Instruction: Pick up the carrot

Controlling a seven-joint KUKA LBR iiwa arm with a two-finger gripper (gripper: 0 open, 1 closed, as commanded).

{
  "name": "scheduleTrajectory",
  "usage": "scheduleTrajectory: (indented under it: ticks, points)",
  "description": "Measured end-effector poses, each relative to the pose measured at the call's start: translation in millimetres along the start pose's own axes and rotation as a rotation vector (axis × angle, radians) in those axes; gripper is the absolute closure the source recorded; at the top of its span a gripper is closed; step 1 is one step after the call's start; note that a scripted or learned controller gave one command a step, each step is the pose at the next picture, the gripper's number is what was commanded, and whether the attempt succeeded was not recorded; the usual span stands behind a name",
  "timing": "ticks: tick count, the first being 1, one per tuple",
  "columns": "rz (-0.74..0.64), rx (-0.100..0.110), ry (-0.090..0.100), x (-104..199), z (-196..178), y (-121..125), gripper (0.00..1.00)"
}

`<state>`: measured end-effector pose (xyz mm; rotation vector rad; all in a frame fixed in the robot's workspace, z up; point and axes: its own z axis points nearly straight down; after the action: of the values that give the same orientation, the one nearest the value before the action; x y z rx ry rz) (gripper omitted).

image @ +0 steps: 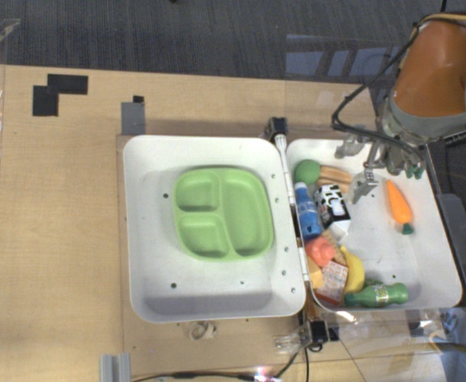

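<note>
Right bin [444, 281] — shallow, white, nearest the arm's side of the bench.

Carrot [398, 204] — orange body, small green tip pointing toward the bin's front; lies on bare floor in the bin's right half, apart from all other contents.

Gripper [366, 183] — hangs in the bin's upper middle, to the left of the carrot and not touching it. Fingers look slightly spread with nothing between them, though the metalwork is small and cluttered, so this reading is uncertain.

Other contents, packed along the left wall: green round fruit [307, 171], blue bottle [305, 211], black-and-white printed pack [334, 201], pinkish-red item [323, 251], banana [354, 270], green bottle [378, 294] lying on its side at the front.

Left bin [141, 237] — holds a green divided tray [221, 213], three compartments.

Hazards, judged:
- The gripper sits off the carrot's line; a straight descent from here would likely close on bin floor.
- The carrot tapers and lies at a slant — fingers not set across its narrow width may squeeze it out sideways.
- The carrot lies near the right wall; a wide approach could catch the rim.
</note>
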<state>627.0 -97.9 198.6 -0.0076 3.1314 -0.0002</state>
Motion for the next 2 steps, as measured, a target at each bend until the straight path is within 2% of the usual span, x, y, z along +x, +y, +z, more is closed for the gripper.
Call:
scheduleTrajectory:
  ticks: [1,2]
  points:
    - [-0.161,0.003,-0.007,29,108,-68,0.0]
    - [-0.35,0.009,-0.014,2,-145,-108,0.0]
